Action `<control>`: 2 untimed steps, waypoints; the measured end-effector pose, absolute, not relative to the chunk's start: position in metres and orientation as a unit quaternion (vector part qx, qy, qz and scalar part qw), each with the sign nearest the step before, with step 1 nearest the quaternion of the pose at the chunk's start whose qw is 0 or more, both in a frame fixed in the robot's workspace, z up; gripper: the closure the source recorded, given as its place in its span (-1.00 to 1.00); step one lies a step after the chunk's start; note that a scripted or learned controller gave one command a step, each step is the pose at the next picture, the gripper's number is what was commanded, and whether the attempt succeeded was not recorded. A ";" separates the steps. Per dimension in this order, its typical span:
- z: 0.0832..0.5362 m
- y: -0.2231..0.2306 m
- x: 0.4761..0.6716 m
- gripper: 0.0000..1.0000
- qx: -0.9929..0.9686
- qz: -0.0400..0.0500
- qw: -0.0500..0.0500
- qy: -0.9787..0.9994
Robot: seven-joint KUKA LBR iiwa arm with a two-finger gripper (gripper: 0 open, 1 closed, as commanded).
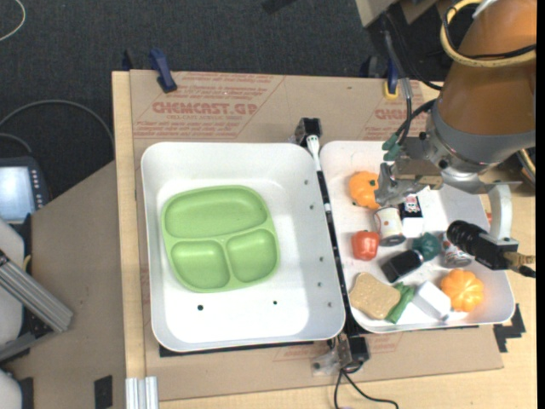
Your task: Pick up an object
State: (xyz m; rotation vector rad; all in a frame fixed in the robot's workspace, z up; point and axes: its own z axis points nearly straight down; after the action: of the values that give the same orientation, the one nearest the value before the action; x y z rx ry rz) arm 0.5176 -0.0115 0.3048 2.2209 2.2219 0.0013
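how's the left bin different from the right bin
The left bin bears one thing, a green divided tray, with bare white floor around it; the right bin is crowded with small items, among them an orange pumpkin, a red cup and a tan sponge. The gripper is over the right bin, not the left bin. Both are shallow, white and set side by side.

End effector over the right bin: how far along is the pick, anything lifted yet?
Done: the arm has reached over the right bin, with the end effector low among the clutter, between the orange toy and the small white cylinder. In hand: nothing visibly held. Left: the grasp and the lift. The green divided tray sits in the left bin.
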 end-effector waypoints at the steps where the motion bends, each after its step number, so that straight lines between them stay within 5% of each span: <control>1: 0.381 0.070 0.511 1.00 0.704 0.005 0.002 0.711; 2: 0.362 0.106 0.478 1.00 0.706 -0.002 -0.002 0.709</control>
State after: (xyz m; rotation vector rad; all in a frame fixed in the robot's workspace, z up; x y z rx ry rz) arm 0.4776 0.1062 0.3624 2.2193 2.2294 -0.0052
